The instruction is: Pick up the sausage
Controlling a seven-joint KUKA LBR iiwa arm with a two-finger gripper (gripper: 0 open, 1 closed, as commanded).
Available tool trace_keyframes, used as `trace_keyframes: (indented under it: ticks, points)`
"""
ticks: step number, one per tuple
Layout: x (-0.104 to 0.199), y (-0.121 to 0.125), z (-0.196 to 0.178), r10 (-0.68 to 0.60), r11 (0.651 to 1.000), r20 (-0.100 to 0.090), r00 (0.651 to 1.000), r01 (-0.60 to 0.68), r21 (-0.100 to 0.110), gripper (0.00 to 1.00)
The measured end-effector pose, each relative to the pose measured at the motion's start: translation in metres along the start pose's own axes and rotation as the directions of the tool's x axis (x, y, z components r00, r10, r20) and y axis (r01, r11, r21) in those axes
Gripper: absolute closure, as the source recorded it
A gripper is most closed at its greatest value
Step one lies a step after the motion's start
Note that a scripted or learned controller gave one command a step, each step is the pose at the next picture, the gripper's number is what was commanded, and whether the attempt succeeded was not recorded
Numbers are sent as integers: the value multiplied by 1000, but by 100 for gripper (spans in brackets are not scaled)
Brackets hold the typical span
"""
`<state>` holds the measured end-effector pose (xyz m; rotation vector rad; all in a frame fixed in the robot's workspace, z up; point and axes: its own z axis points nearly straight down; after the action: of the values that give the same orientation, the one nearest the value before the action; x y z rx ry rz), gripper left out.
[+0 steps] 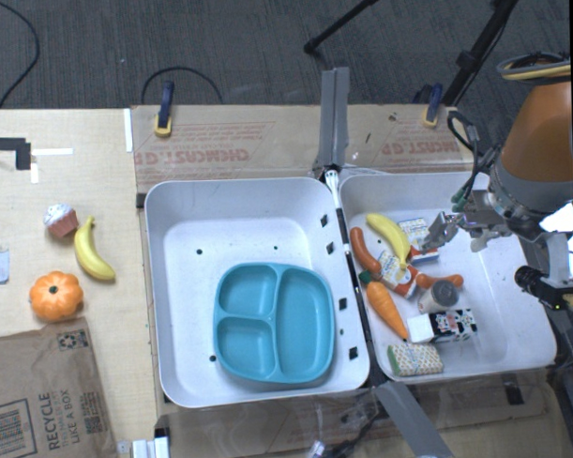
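Observation:
The sausage (363, 250), reddish-brown and slim, lies in the right bin (516, 347) close to its left wall, running from upper left to lower right. A yellow banana (388, 235) lies just to its right, nearly touching. My gripper (443, 229) hangs over the upper middle of the right bin, to the right of the banana and well apart from the sausage. Nothing shows in its grasp.
An orange carrot (386, 310), a small bottle (402, 272), a grey-capped item (444, 293), a black-and-white box (454, 325) and a green packet (415, 360) crowd the right bin. A blue divided plate (274, 322) lies in the left bin (175, 274). Toy food lies on the bench at left.

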<state>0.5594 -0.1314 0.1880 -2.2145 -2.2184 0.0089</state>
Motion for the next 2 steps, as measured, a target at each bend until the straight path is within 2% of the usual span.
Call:
trace_keyframes:
  ticks: [1, 2]
  points:
    - [-21, -10, 95, -119, 993, 2, 993, 119, -11, 0]
    - [-38, -7, 93, -300, 954, 6, 954, 300, -17, 0]
